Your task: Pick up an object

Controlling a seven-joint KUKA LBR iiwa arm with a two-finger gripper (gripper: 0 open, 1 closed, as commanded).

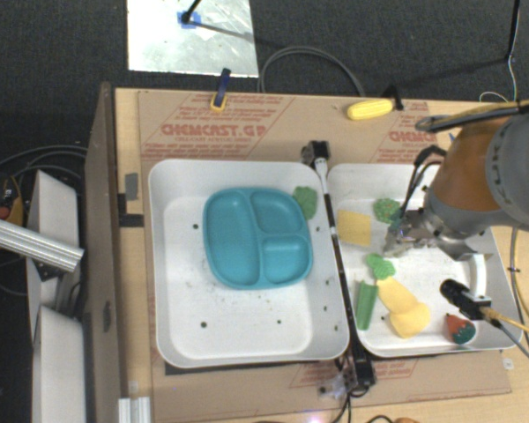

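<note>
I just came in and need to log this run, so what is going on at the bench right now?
A grey arm with an orange band reaches in from the right over the right bin. Its gripper hangs low among small items: a yellow block, green pieces, a green stick and a yellow pear-shaped toy. I cannot see anything held. The left bin holds a blue divided plate.

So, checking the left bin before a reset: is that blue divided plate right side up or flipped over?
Right side up: the blue plate shows its three recessed compartments facing the camera.
</note>
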